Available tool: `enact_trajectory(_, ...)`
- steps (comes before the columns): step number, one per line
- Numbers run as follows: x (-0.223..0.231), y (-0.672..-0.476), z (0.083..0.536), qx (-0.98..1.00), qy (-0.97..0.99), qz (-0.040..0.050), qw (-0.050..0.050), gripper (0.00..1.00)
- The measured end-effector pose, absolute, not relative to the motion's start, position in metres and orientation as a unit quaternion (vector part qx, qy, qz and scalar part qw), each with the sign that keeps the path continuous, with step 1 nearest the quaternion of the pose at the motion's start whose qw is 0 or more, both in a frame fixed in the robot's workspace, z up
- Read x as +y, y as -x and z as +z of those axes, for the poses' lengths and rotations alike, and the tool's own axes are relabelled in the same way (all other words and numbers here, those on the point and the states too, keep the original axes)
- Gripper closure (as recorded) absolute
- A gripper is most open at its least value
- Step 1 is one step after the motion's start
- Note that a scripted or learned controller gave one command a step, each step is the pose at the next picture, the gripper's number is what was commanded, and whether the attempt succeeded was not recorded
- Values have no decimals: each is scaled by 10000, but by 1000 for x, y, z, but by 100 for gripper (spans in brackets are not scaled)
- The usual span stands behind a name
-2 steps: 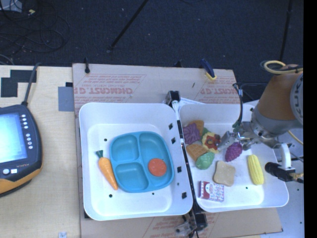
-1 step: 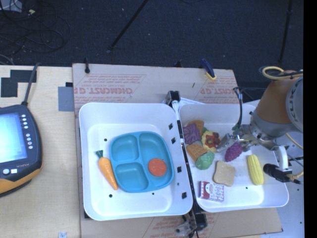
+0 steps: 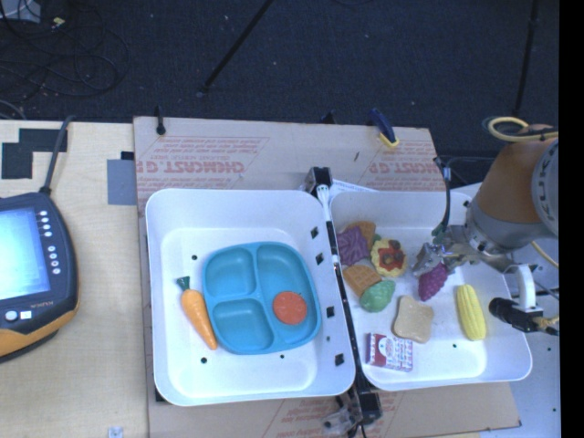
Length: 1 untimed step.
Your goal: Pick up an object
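Observation:
My gripper [image 3: 440, 255] hangs over the right bin [image 3: 506, 363], reaching in from the right. It is directly above and touching the upper end of a purple eggplant [image 3: 432, 282], which lies tilted on the bin floor. Around it lie a yellow corn cob [image 3: 470, 311], a slice of toast [image 3: 413, 319], a green vegetable [image 3: 378, 295], a red and yellow piece [image 3: 390, 256], an orange-brown piece [image 3: 359, 276] and a purple bunch [image 3: 351, 243]. A red and white carton [image 3: 390, 351] sits near the front.
The left bin [image 3: 173, 235] holds a blue divided plate [image 3: 239, 276] with a red-orange ball [image 3: 290, 307] in one compartment, and a carrot [image 3: 197, 317] beside the plate. A pendant with a screen [image 3: 27, 263] lies on the bench at far left.

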State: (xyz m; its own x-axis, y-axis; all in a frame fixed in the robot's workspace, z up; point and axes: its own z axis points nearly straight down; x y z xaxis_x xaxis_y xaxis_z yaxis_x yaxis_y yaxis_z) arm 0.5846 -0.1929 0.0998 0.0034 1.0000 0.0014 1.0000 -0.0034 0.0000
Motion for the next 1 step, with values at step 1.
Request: enact_trajectory(1,-134,-592,181,-7091,7051,-21,-11,100)
